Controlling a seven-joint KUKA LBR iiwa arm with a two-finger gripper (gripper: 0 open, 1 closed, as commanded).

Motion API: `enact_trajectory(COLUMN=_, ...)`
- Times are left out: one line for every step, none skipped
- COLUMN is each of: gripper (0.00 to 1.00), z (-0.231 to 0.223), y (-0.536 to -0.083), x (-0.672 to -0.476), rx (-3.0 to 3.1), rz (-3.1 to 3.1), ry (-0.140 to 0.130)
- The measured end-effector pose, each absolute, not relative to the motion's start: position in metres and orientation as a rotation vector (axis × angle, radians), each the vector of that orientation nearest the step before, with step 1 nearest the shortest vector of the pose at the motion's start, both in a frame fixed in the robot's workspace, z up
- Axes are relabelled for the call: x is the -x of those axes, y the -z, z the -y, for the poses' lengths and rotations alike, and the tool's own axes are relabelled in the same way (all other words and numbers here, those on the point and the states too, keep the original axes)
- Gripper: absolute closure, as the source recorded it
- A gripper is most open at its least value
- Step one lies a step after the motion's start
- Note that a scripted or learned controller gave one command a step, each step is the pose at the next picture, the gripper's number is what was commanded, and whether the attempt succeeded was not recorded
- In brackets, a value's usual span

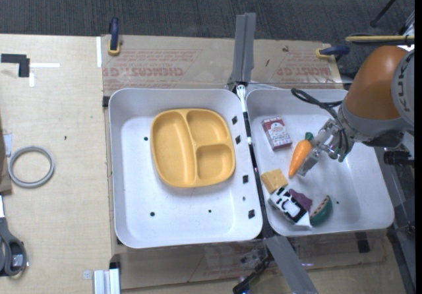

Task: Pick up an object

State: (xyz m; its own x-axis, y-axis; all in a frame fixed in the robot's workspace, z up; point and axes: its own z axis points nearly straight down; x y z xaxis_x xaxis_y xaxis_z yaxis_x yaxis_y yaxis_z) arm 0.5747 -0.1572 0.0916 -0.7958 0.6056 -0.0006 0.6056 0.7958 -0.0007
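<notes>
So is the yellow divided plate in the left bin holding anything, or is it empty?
Empty. The yellow divided plate lies flat in the left bin, and all three of its compartments show bare yellow bottoms.

**Grey arm, orange band, metal gripper**

The arm (pixel 386 88) shows at the right of the frame as a bulky, rounded body. Its most striking part is a broad orange band (pixel 374 82), smooth and domed, with a soft sheen on its upper side. To the right of the band the casing is pale grey, and part of a dark letter marking shows at the frame's edge. Below the band a darker grey collar narrows toward the wrist. A thin black cable (pixel 315 99) loops out from the wrist toward the left. The gripper (pixel 318 154) is small, silver-grey metal, built of blocky parts with dark joints and slim fingers.
</notes>
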Motion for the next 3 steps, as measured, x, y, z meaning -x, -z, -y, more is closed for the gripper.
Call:
enact_trajectory(gripper=1.00, z=0.157, y=-0.102, x=-0.576, rx=-0.997, rz=-2.975, ry=0.003)
enact_trajectory(gripper=1.00, z=0.096, y=-0.254, x=-0.591, rx=-1.460, rz=-2.779, ry=0.002)
enact_trajectory(gripper=0.00, z=0.096, y=-0.254, x=-0.591, rx=-1.461, rz=-2.779, ry=0.003)
